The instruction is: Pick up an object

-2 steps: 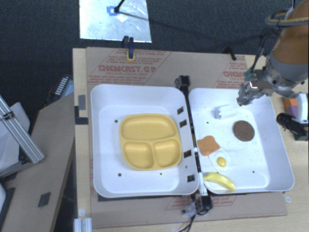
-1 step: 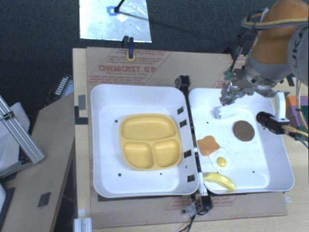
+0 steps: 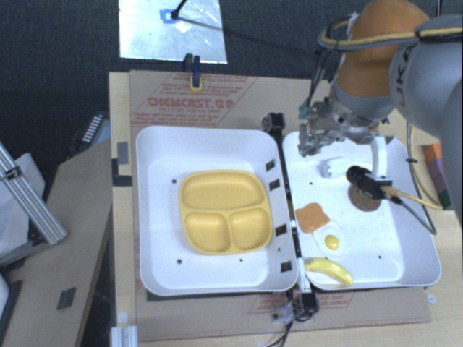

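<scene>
Presently the grey arm (image 3: 427, 71) reaches in from the right, and its hand (image 3: 309, 144) stands over the far left corner of the right bin (image 3: 398, 244), close to the wall where the two bins meet. Whether the hand is apart or together cannot be told from this angle, nor whether it touches the bin floor. The candidate objects for picking all lie in the right bin. A small pale object (image 3: 327, 169), too small to identify, lies just on the near side of the hand and apart from it. A brown round disc (image 3: 365, 199) lies flat near the middle of the bin, to the right of the pale object. An orange-brown slice (image 3: 312, 217) lies flat by the bin's left wall, and a toy fried egg (image 3: 331, 241) lies just beside it on the near side; whether the two touch cannot be told. A yellow banana (image 3: 329, 270) lies on its side in the near left corner, close to the front rim. The left bin (image 3: 155, 194) holds a yellow divided plate (image 3: 221, 212), set flat near its centre, with one long compartment on the far side and two smaller ones on the near side. Both bins rest on a cardboard sheet with red lettering (image 3: 192, 101), which lies on the counter (image 3: 119, 223).
</scene>
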`<action>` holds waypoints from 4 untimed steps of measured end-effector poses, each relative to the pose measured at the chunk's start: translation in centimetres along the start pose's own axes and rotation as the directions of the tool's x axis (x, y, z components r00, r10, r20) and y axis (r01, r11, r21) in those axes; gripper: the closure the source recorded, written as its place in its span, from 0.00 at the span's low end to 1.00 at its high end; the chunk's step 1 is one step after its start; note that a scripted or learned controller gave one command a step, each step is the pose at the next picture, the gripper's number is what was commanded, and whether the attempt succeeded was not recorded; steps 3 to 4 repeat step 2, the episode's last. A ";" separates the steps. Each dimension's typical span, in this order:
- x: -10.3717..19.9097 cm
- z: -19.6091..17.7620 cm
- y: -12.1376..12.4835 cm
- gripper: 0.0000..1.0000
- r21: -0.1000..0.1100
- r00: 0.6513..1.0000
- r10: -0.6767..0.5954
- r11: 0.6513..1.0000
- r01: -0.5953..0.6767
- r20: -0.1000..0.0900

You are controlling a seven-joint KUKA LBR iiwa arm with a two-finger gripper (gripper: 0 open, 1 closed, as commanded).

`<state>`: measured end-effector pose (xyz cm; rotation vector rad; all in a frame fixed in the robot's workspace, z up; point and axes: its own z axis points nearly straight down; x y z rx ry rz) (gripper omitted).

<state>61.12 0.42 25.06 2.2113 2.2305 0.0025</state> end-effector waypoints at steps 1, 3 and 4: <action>5.5 -0.3 1.6 1.00 -0.002 1.000 0.001 1.000 -0.001 0.000; 10.3 1.6 2.1 1.00 0.000 1.000 0.000 1.000 0.000 -0.001; 10.3 1.6 2.1 1.00 0.000 1.000 0.000 1.000 0.000 -0.001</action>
